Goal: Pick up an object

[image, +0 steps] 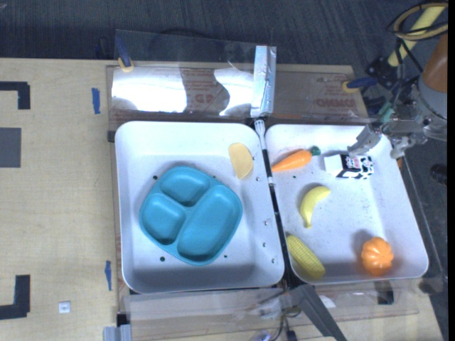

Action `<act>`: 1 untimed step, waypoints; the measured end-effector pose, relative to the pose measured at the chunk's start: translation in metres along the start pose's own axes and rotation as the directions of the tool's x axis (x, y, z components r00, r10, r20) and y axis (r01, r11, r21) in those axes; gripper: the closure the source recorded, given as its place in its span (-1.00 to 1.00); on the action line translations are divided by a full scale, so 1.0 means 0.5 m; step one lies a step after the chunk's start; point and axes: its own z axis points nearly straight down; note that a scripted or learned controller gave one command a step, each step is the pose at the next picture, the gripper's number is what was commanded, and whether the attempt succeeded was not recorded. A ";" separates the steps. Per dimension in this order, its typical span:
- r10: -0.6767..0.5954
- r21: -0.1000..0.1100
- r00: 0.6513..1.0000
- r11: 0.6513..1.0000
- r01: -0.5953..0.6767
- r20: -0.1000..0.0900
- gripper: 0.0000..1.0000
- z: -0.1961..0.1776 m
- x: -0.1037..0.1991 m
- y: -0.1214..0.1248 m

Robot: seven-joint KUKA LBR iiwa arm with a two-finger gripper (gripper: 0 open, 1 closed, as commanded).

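Note:
In the right bin (398,212) lie an orange carrot (291,160), a yellow banana (312,202), a corn cob (306,256), a small orange pumpkin (377,254) and a white-and-black carton (349,165). My gripper (379,143) hovers over the bin's far right corner, just above and to the right of the carton. Its fingers (362,141) are spread open with nothing between them.
The left bin (135,261) holds a blue divided plate (190,213) and a pale yellow slice (242,160) near its far right wall. A clear plastic panel (185,84) stands behind the bins. Cables hang at the upper right.

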 end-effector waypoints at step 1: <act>0.305 -0.003 0.953 0.952 -0.305 0.002 -1.00 0.016 -0.052 0.013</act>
